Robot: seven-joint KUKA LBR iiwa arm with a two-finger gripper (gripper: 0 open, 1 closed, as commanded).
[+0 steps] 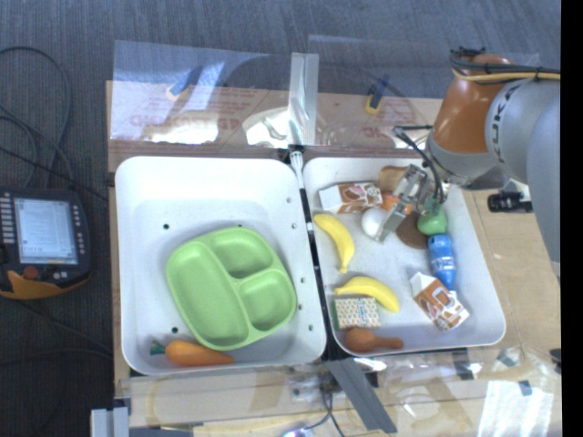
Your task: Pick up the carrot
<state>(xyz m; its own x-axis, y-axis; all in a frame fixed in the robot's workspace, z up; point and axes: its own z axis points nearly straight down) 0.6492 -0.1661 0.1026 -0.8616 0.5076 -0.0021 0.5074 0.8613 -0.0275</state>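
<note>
My claw (401, 209) is hovering wide open over the right bin (483, 271), while the carrot (193, 354) is sitting way off in the left bin (137, 244).

No words or numbers are clear enough to read. The small orange and white carton (440, 302), the little printed box (356, 312) and the lit screen of the black hand-held controller (41, 229) carry print, but it is too blurry.
</note>
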